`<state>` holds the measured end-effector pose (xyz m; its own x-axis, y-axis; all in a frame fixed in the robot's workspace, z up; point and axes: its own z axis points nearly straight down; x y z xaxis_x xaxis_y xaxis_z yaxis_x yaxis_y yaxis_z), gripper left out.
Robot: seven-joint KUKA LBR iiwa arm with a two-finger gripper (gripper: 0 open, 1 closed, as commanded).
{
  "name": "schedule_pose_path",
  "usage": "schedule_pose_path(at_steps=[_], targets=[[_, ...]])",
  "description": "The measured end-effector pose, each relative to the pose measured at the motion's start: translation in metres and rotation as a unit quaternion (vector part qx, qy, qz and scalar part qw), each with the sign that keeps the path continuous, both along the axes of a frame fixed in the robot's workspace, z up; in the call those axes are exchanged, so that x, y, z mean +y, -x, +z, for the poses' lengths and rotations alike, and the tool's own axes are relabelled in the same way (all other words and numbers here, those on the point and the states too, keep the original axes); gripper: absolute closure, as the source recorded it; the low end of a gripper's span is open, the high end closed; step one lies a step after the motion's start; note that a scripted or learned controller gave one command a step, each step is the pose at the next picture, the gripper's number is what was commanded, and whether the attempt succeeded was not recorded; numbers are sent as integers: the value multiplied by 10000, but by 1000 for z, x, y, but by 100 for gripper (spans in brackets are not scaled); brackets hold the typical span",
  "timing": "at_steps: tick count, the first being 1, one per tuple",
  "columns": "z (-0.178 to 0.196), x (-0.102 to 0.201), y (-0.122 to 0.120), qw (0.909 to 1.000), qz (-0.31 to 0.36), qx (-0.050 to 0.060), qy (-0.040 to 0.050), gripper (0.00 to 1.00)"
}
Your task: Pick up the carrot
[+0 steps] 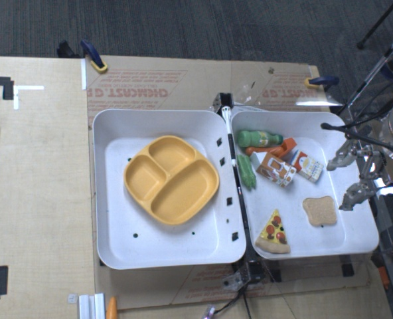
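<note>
Gripper: the metal two-finger gripper hangs over the right edge of the right shallow white plastic bin; its jaws stand wide apart with nothing between them.
Carrot: the slim orange carrot lies well to the left of the jaws, in the upper part of the same bin, partly tucked under the small orange-and-white printed carton.
Bottle: a green plastic bottle lies just above the carrot, farther from the jaws.
Green vegetable: a long green pod-shaped piece lies along the bin's left wall.
Second carton: a small white printed box lies nearer the jaws, just to their left.
Bread: a tan toast slice sits just left of and below the jaws.
Pizza: a triangular slice lies farther left and lower.
Plate: a yellow three-part plastic plate rests in the left white bin, far from the jaws.
</note>
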<state>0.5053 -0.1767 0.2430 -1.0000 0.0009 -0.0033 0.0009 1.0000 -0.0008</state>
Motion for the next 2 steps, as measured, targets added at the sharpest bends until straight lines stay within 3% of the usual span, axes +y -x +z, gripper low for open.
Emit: schedule_pose_path(at_steps=[1, 2], targets=[[-95, 57, 26, 9997, 226, 4, -4, 0], [-119, 70, 23, 9922, 1244, 8, -3, 0]])
